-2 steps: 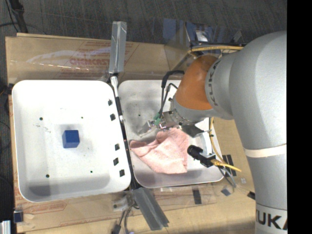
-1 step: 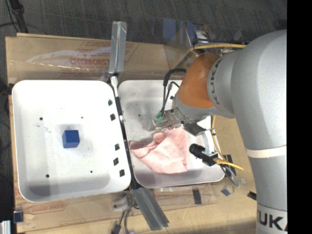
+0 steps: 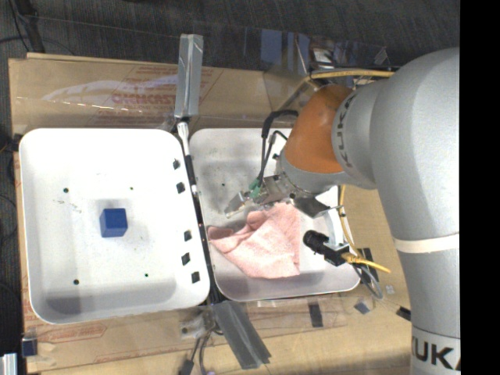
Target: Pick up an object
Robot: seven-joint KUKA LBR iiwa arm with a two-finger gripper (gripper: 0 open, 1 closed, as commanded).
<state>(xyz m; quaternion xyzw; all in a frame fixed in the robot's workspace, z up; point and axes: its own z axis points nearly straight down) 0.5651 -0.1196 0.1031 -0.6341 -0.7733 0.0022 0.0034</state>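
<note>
A pink cloth (image 3: 262,243) lies crumpled in the near half of the right bin (image 3: 226,151). My gripper (image 3: 242,202) reaches in from the right and hangs low over the bin, just above the cloth's far left edge. A small blue cube (image 3: 114,222) sits in the middle of the left bin (image 3: 55,155), far from the gripper. Nothing shows between the gripper's fingers, and their spacing is too small to make out.
The big grey arm with its orange band (image 3: 312,135) covers the right bin's right side. A metal divider with black clips (image 3: 187,209) separates the two bins. Cardboard (image 3: 94,84) lies under the bins at the back.
</note>
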